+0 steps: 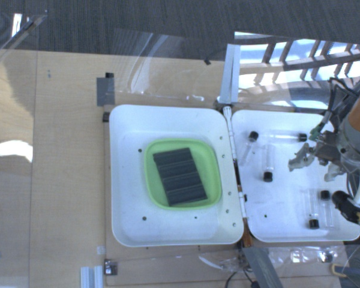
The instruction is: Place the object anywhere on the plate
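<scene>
A dark grey ribbed rectangular block [179, 176] lies on the square green plastic plate [152, 179]. Well right of the plate, the metal two-finger gripper [315, 159] hovers with fingers spread, pinching nothing.

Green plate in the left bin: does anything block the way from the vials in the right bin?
The green plate already carries a dark ribbed rectangular block across its centre, leaving bare rim around it. Between the clear black-capped vials and the plate stand the two white bins' adjoining walls.
</scene>
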Robot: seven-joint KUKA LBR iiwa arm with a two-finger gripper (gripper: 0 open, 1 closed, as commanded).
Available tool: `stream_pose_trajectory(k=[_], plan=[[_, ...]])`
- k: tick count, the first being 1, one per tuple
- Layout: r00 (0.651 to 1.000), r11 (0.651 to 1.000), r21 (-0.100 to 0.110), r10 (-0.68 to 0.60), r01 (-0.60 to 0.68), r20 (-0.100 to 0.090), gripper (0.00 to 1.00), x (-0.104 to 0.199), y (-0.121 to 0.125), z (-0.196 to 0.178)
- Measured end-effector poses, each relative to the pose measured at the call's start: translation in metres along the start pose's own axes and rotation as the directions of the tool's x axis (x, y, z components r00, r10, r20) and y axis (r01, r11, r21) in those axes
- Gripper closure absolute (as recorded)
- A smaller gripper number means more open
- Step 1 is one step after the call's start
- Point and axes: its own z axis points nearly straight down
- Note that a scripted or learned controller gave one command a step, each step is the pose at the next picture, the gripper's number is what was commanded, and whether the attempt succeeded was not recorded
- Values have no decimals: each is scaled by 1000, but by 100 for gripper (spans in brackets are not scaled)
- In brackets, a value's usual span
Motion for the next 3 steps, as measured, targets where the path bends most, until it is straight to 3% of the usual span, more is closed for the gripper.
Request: stream_pose_trajectory(k=[1, 2, 3], plan=[[1000, 1000, 2, -17, 17, 1, 0, -61, 20, 64], [993, 993, -2, 121, -121, -1, 0, -18, 7, 0], [965, 965, -4, 261, -261, -1, 0, 27, -8, -40]])
